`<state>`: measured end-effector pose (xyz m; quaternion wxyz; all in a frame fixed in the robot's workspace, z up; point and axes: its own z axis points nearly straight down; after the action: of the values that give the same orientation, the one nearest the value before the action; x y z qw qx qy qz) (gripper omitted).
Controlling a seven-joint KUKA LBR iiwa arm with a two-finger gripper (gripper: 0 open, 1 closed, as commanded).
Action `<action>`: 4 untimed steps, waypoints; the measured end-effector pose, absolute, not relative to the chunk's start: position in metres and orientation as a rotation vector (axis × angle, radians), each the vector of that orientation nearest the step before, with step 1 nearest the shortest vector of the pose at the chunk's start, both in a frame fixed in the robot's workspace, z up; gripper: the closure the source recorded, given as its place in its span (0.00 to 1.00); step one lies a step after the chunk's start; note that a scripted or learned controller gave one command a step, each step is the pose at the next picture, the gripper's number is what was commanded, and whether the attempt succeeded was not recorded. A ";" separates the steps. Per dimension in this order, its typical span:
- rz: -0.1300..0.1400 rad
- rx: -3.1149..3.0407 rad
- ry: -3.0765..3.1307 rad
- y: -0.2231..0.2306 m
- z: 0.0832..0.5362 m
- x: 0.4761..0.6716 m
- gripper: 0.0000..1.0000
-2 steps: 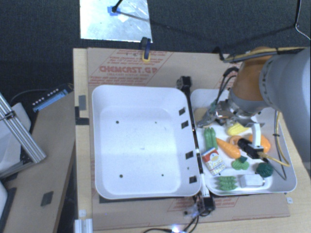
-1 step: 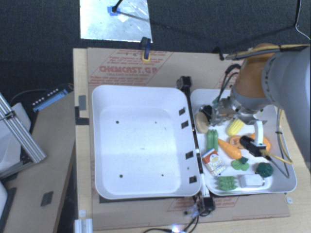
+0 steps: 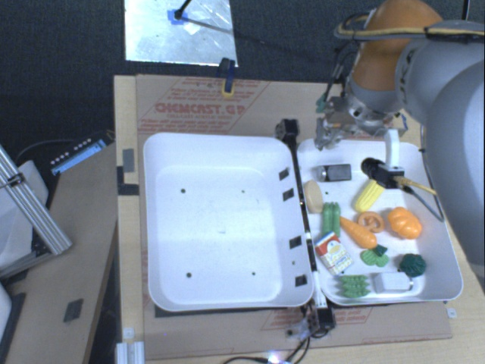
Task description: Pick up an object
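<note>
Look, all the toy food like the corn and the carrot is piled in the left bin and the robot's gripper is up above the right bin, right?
Not quite. The camera view shows the corn, the carrot and the other toy food in the right bin, not the left one. The gripper is indeed above the right bin's far edge.

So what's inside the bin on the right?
The right bin holds toy food: corn, a carrot, broccoli, an orange pepper, plus a small black box. The gripper hovers over its back edge.
</note>
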<state>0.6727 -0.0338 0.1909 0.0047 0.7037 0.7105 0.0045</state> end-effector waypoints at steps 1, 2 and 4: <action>0.008 2.209 2.233 0.034 0.209 0.666 1.00; 0.004 2.212 2.230 0.072 0.195 0.669 1.00; 0.009 2.210 2.234 0.238 0.233 0.668 1.00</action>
<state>0.6679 0.2380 0.2328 -0.0004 0.7033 0.7108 0.0027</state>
